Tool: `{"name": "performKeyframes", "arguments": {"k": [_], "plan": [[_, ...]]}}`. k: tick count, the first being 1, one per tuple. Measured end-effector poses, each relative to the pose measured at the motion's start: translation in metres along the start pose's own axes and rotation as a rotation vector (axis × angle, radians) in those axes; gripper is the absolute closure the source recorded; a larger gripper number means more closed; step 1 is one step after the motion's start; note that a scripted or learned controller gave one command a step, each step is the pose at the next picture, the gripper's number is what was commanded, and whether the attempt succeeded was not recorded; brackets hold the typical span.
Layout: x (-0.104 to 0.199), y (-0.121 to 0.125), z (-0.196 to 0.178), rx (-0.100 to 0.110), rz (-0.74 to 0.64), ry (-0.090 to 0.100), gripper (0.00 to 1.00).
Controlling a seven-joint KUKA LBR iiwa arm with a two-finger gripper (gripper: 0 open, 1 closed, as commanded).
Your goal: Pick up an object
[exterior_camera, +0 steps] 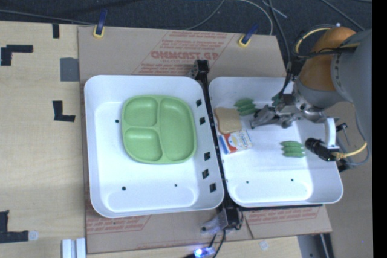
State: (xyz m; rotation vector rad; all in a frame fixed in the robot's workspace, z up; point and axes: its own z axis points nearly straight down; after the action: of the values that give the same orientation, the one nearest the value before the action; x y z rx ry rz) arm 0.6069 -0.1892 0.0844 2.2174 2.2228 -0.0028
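Two shallow white bins sit side by side on a sheet of brown cardboard (181, 51) laid over the desk (36, 148). The left bin (100, 190) holds a green divided plate (159, 129), lying flat near its middle. The right bin (314, 190) carries several small things: a tan slice of bread (227, 119) near its left wall, a white packet with red and blue print (236, 142) just below and touching the bread, a green pea pod (245, 106) just right of the bread's upper edge, and a second green pod (292, 148) lying apart toward the right. The arm (329, 69) reaches in from the right, its gripper (261, 118) low over the right bin, between the two pods. Whether the fingers are parted or closed cannot be told, and nothing is seen between them
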Motion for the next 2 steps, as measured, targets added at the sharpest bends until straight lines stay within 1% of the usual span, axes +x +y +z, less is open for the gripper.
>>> {"name": "performKeyframes", "arguments": {"k": [1,2], "plan": [[0.0,0.001,-0.012,-0.004,-0.001,-0.002,1.0],[0.001,0.004,-0.055,-0.003,0.001,0.002,1.0]]}}
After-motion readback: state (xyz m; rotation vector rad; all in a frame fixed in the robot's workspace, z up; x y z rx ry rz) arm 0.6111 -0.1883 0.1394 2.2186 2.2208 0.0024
